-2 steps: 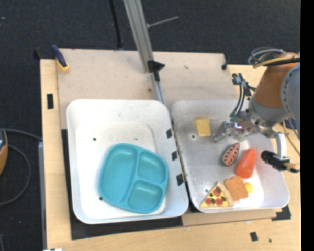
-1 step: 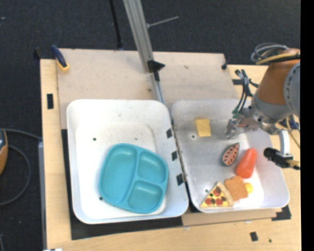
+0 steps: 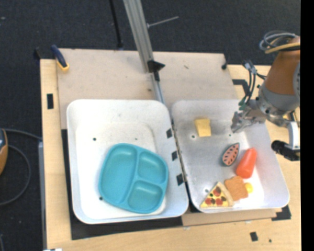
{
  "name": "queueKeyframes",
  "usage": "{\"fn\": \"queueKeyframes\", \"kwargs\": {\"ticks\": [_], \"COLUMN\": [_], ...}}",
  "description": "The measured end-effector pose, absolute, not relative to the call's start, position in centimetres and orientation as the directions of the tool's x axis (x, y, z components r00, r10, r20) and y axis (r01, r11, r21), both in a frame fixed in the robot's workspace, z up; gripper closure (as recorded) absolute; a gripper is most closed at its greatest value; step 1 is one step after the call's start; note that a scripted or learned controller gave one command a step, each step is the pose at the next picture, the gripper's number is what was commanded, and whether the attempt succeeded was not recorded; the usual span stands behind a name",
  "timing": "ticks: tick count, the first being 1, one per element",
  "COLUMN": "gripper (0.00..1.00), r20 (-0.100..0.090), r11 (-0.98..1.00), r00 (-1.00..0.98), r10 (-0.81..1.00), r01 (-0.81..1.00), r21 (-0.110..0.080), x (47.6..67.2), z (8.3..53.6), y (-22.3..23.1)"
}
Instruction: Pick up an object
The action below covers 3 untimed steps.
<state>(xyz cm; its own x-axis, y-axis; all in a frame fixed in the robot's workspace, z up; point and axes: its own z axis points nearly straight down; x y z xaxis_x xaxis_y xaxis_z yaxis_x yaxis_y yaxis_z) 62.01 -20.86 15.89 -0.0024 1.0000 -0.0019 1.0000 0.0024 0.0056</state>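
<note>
Likely light and stiff, the yellow block left of the gripper suits a side pinch; jaw state unclear.

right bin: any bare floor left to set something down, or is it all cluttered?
Bare floor lies in the right bin left-centre, between the yellow block, the watermelon slice and the pizza slice. Its near-right corner, right of the toast, is bare too. Crowded: the watermelon, orange carrot, toast and pizza cluster. The gripper hangs at the far right.
</note>
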Motion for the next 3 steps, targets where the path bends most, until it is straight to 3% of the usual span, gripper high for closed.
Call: {"fn": "queueKeyframes", "kwargs": {"ticks": [2,3], "gripper": [1.0,1.0], "r20": [-0.003,-0.001], "r11": [0.003,0.007], "r00": [-0.003,-0.007], "r10": [1.0,1.0], "r01": [1.0,1.0], "r21": [0.007,0.003], "x": [62.1,63.6], "z": [27.8,28.0], "y": [-21.6,-16.4]}}
